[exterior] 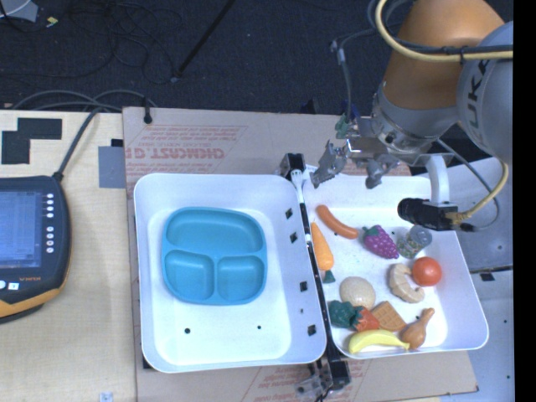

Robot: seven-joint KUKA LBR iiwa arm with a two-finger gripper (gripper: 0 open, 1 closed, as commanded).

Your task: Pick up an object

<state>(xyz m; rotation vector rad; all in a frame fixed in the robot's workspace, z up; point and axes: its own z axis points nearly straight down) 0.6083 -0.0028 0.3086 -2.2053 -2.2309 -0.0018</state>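
— Where is your gripper, and how wide is it?

— My gripper (356, 167) hangs over the far edge of the right bin (469, 325), at about twelve o'clock from the toy food. Its fingers are spread apart with nothing between them, and I cannot tell whether they touch the rim.

— What lies under you?

— A sausage (336, 222) at the bin's eleven o'clock, a carrot (322, 249) along the left wall, purple grapes (380, 242) near the middle, a tomato (427, 270) at three o'clock, then a banana (375, 340) and a drumstick (416, 328) at six o'clock. The left bin (155, 308) carries a blue divided plate (214, 255).

— Any writing?

— Red print on the cardboard sheet (201, 145) on the worktop, upside down and too blurred to read with certainty. A pendant with a screen (29, 245) sits at nine o'clock.
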